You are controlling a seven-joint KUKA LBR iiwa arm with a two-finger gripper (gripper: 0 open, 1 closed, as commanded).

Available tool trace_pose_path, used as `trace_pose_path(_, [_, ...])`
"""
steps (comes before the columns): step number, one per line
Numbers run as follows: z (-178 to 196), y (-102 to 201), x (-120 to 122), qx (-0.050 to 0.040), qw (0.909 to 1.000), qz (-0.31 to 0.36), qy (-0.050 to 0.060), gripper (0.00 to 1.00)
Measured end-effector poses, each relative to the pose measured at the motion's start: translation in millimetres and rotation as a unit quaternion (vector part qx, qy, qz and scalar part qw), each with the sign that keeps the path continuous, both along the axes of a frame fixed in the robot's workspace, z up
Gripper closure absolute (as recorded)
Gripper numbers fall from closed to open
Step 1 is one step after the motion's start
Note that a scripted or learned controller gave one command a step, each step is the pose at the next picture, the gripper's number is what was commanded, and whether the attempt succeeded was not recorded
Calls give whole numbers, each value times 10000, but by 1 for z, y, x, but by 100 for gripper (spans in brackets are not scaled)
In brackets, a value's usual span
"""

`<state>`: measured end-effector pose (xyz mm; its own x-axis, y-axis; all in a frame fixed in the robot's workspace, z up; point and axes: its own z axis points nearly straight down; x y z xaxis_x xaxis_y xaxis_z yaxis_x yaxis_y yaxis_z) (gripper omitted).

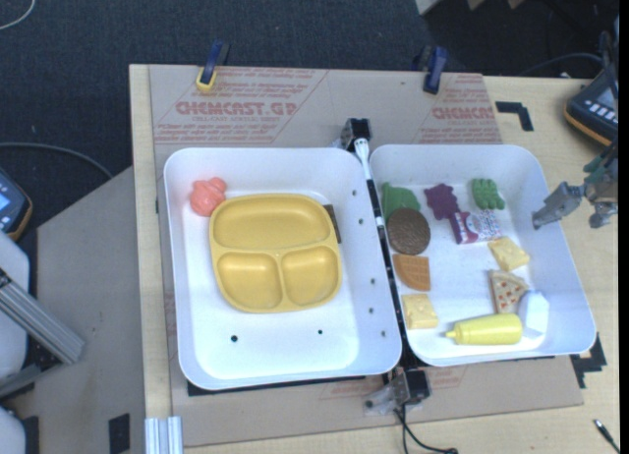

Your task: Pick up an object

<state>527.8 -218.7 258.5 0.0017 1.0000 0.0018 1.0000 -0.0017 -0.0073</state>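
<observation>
Bins are sitting side by side w/ the yellow divided plate (274, 251) as landmark, filling the left bin (187, 339). A pink toy (207, 196) is lying just up-left of the plate. Right of the plate, in the right bin (560, 275), toy foods are crowding together: green leaf (399, 198), brown round patty (409, 231), orange cracker (413, 271), pale cheese cube (420, 312), purple piece (442, 201), yellow squeeze bottle (487, 329), pizza slice (507, 291). Farthest from the plate, the gripper (568, 202) is hovering at the right bin's far rim; can't tell whether it's spread or closed (too small and blurred), and nothing is visibly pinched. Likely target: the bottle, lying on its side at the near edge. Prob. light, stiff, smooth plastic, so it's apt to be rolling or slipping; I'd be pinching across the mid-body, not the tapered nozzle.
</observation>
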Motion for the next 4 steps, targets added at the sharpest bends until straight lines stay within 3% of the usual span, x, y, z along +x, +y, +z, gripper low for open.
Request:
trace_pose_path(1, [4, 0, 2, -12, 10000, 10, -39, 0])
trace_pose_path(4, [-153, 9, 11, 10, 10000, 9, 1, 0])
